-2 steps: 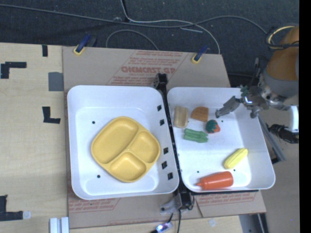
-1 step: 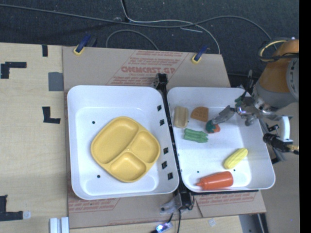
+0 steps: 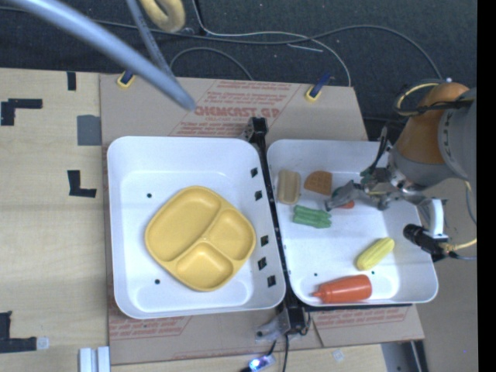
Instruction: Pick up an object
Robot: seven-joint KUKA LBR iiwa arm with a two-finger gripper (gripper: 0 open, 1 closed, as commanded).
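Grey gripper (image 3: 341, 198) sits low in the right bin (image 3: 415, 289), tip near a small red bit, just beside the green bean-like piece (image 3: 311, 217) w/ the brown piece (image 3: 318, 181) close above; can't tell how wide it's set, too blurry. Best bet imo: settle on one target, centre over it, drop straight, avoid nudging neighbours

Single fixed camera, mounted above the bench, looking down at a slant. Both white bins (image 3: 124, 208) in frame, side by side; arm (image 3: 442, 142) enters from the right edge
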